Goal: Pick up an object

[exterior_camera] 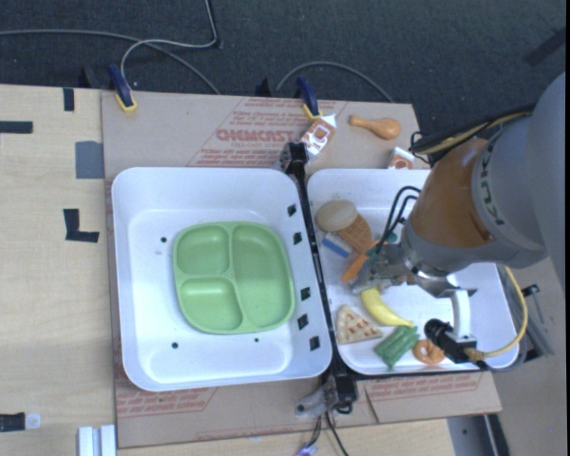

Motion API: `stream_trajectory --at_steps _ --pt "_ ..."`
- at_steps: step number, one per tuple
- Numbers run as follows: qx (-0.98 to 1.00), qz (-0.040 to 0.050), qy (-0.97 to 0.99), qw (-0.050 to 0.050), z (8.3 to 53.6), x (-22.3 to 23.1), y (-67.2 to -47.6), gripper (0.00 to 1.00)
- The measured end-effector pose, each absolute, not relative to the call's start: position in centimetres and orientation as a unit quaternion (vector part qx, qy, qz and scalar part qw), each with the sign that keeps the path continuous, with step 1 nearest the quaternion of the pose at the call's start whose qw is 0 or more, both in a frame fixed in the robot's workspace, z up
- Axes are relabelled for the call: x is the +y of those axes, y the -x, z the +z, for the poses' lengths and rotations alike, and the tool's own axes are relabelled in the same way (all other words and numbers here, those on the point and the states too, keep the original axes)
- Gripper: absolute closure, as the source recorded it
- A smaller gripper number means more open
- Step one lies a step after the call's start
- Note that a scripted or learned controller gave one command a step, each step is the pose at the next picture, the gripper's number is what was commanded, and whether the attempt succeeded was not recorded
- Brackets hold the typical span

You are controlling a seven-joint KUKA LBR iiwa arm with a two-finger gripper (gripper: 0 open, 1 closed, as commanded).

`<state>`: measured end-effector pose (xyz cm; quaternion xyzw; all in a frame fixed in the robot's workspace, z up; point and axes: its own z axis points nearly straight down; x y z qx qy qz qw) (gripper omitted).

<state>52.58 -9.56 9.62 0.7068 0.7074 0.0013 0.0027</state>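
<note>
- While the grey arm (499,193) is reaching in over the right bin (506,297), the claw (388,266) is hanging low among the toy foods there; whether it is spread or closed cannot be told, since the wrist is covering it.
- An orange carrot-like piece (353,268) is lying just to the left of the claw, touching or nearly touching it; the view is not showing whether it is being gripped.
- A yellow banana (381,308) is resting just below the claw, tilting down to the right.
- A pizza slice (356,327) is sitting below and left of the claw, beside the banana.
- A green vegetable (395,345) and a pretzel-like brown ring (427,352) are lying further below the claw, near the bin's front wall.
- An ice-cream cone with a tan scoop (342,218) is lying above and left of the claw, with a small blue piece (334,248) just under it.
- Well to the left of the claw, a green divided plate (234,277) is sitting in the left bin (138,255).
- Above the claw, outside the bins, a toy drumstick (375,124) is lying on the cardboard sheet (228,131) covering the desk (33,255).
</note>
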Motion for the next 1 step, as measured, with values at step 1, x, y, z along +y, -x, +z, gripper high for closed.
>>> stream_trajectory --at_steps 1 --pt "0.708 0.0000 -0.706 0.000 18.42 -1.84 -54.23 1.00"
